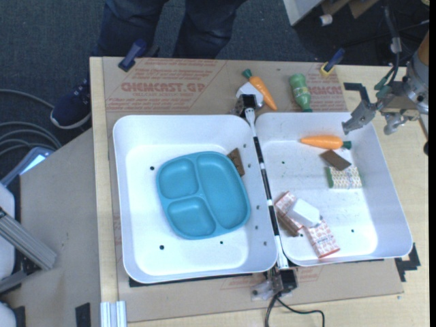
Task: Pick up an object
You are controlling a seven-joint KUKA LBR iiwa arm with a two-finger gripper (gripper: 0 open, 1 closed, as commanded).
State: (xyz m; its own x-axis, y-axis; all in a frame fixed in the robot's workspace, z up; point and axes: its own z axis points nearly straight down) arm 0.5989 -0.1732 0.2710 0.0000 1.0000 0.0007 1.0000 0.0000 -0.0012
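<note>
The right bin (381,203) holds an orange toy carrot (321,142) near its far edge. Below it lie a brown block (335,159) and a green-and-white packet (344,178). Toward the near left of that bin sit pink wafer packs (285,203), a white block (305,213) and a red patterned packet (321,239). My gripper (372,123) hangs over the bin's far right corner, up and to the right of the carrot. Its fingers are open with nothing between them.
The left bin (136,148) carries a blue divided plate (203,194) and a small brown piece (236,161). Behind the bins, on the board, lie a second carrot (261,91) and a green bottle (299,90). A person stands at the far edge.
</note>
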